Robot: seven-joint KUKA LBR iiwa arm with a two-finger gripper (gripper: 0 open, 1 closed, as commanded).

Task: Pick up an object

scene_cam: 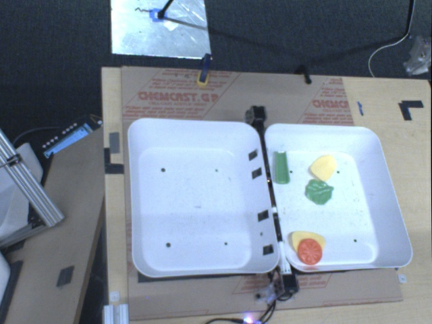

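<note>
Round red-orange piece (310, 250) on yellow base.

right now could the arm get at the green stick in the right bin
Probably yes. The green stick lies flat and uncovered, apart from the other pieces, so a drop from above looks free. It does lie close to the right bin's left wall, which could crowd one finger.

Top right edge: pale grey lump (418, 54); cannot tell if it is part of the arm
Cable: thin white cable (410, 12)
</note>
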